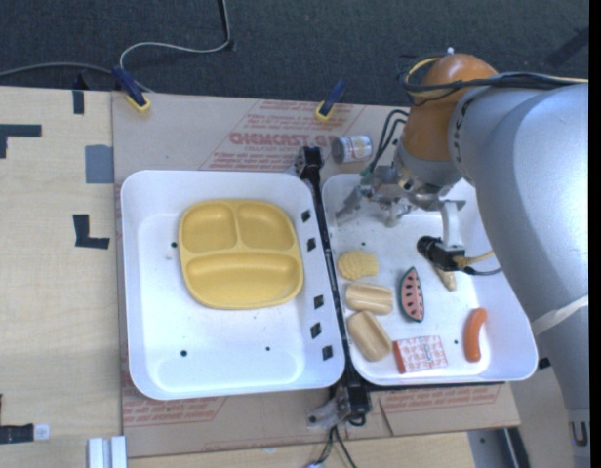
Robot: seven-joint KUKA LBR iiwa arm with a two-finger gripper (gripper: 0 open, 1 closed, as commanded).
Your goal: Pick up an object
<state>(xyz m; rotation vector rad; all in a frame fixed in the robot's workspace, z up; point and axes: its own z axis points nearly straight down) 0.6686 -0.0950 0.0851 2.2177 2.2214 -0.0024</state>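
Claw (386,201) hovers above right bin's (496,359) far end; food toys near.

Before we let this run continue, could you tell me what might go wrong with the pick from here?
1. The gripper sits at the right bin's upper edge, away from the toys, so closing there would probably catch nothing.
2. The two bread rolls and the cracker lie close together; a grasp there may nudge a neighbour.
3. The flat red-and-white packet may be hard to pinch.
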